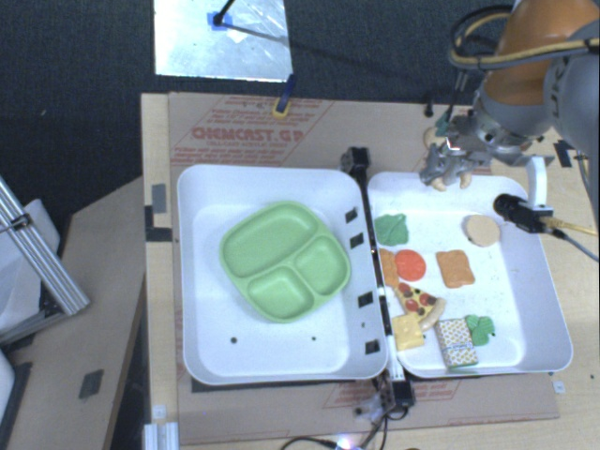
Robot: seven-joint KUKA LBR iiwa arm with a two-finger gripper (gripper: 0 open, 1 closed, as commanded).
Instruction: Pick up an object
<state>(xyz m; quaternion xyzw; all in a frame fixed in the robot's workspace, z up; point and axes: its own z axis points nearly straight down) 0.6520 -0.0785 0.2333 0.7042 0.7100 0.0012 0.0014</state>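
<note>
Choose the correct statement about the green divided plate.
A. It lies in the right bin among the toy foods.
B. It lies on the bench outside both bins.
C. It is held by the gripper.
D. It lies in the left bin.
D: the green divided plate rests on the floor of the left bin, while the gripper is over the far edge of the right bin.

Below the gripper [448, 172], well apart, lie a tan disc [482, 230], toast slice [455, 268], and red tomato round [410, 264].

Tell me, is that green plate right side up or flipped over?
Right side up. The plate lies flat in the left bin, its three hollow compartments facing upward.
</note>
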